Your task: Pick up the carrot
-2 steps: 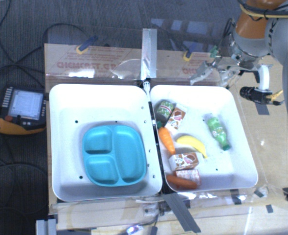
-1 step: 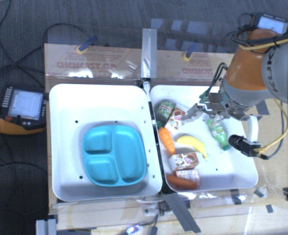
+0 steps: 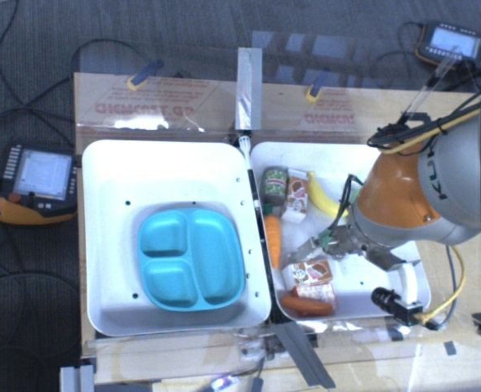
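My arm is smooth grey with black lettering, an orange band above the wrist, and black and yellow cables draped over it.

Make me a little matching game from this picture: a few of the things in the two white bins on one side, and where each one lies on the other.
Things:
1. carrot
2. blue plate
3. banana
4. green can

Places:
A. middle of the left bin
B. top left corner of the right bin
C. along the right bin's left wall
D. upper part of the right bin, beside the orange band

Pairs: 1-C, 2-A, 3-D, 4-B
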Controlling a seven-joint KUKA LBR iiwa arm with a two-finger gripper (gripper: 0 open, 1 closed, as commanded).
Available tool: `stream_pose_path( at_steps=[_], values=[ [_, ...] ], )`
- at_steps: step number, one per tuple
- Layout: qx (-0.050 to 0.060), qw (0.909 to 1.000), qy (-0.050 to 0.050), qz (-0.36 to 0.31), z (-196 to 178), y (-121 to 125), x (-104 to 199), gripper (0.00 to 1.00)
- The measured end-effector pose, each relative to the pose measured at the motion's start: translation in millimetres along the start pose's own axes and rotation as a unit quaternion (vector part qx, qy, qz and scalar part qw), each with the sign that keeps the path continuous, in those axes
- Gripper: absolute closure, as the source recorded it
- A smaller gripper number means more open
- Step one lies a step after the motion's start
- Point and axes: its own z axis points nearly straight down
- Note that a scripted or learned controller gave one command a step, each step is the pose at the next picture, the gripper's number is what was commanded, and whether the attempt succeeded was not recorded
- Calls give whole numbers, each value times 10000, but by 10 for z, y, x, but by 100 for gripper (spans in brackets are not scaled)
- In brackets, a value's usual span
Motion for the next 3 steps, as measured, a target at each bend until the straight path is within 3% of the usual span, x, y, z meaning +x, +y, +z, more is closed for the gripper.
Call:
stream_pose_path(
  at_steps=[1,2,3],
  values=[
    [-99,9981,-34,605,52,-80,84,0],
    [-94,9981,-17,604,-44,-77,92,100],
    [-37,9915,-11,1297,52,607,-489,100]
  ],
)
